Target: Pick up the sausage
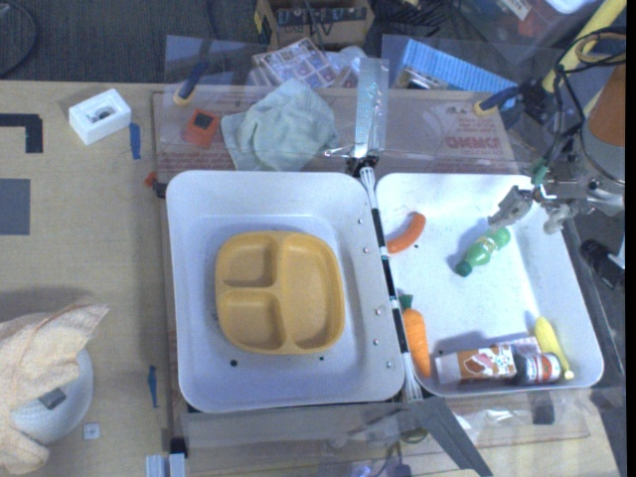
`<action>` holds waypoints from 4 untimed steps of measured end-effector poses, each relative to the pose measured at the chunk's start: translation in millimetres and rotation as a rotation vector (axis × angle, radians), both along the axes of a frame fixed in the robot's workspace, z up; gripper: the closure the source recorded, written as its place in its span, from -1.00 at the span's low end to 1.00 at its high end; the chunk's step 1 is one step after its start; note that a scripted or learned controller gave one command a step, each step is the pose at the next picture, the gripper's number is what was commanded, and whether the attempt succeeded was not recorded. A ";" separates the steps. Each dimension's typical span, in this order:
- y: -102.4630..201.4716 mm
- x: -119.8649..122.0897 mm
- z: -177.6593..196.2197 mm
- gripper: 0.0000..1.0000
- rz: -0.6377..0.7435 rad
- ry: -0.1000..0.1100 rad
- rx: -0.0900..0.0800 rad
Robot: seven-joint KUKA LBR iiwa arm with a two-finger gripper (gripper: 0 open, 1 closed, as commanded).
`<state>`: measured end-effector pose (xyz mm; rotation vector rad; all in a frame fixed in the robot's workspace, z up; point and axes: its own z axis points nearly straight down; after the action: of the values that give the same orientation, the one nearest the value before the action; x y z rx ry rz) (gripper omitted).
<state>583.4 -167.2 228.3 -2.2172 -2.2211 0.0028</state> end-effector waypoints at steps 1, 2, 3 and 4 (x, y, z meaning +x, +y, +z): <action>-27.5 -17.9 -134.9 -1.00 -0.063 -0.002 -0.001; -28.9 -18.9 -126.3 1.00 -0.067 -0.001 -0.001; 4.7 14.5 -16.1 1.00 -0.111 -0.002 -0.002; 76.2 2.8 6.6 1.00 -0.066 0.002 -0.001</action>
<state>586.1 -91.0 234.8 -2.2883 -2.1465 0.0051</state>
